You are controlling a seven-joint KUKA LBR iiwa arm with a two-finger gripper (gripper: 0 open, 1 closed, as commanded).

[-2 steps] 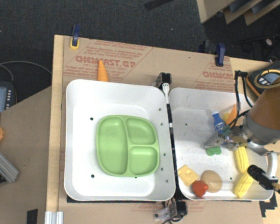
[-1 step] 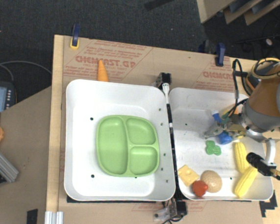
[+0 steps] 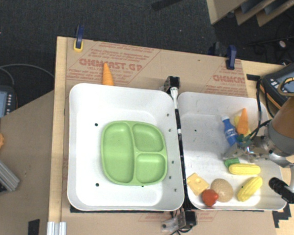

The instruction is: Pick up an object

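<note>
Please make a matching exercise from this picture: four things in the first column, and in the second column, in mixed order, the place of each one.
Things:
1. green divided plate
2. carrot
3. tomato
4. blue bottle

Places:
A. on the bench behind the left bin
B. near the front edge of the right bin
C. in the middle of the left bin
D. in the right bin, beside an orange piece

Pairs: 1-C, 2-A, 3-B, 4-D

The arm is cut off by the right edge, and its claw blurs among the toys.
</note>
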